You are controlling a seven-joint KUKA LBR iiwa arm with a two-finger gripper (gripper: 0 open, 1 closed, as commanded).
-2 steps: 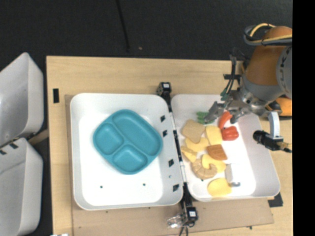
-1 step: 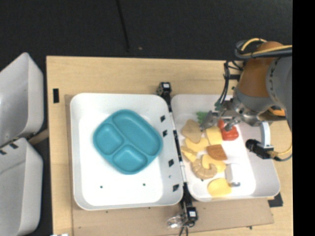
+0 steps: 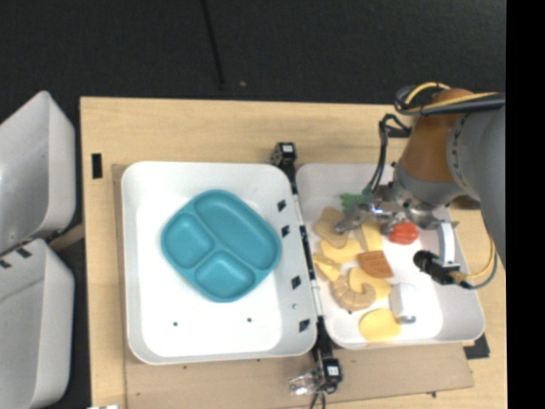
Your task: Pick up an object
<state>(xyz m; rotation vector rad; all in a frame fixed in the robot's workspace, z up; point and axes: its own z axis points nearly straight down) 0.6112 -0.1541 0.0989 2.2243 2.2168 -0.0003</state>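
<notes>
- Objects for picking: a heap of small food-shaped pieces lies in the right shallow white bin (image 3: 460, 313), among them a tan pretzel-like piece (image 3: 353, 291), a flat yellow disc (image 3: 379, 324), a brown bread-like block (image 3: 375, 264), a red rounded piece (image 3: 404, 233) and a small green piece (image 3: 351, 199).
- The heap fills the bin's 9 o'clock half, from 11 o'clock down to 6 o'clock.
- The claw (image 3: 358, 221) sits low over the heap's 12 o'clock end, just beside the red piece; I cannot tell whether it is open or closed.
- The grey arm with its orange band (image 3: 426, 147) enters from 3 o'clock.
- The left shallow white bin (image 3: 145, 313) holds a teal three-compartment plate (image 3: 221, 244) near its middle.
- Both bins rest on the pale wooden tabletop (image 3: 187, 130).
</notes>
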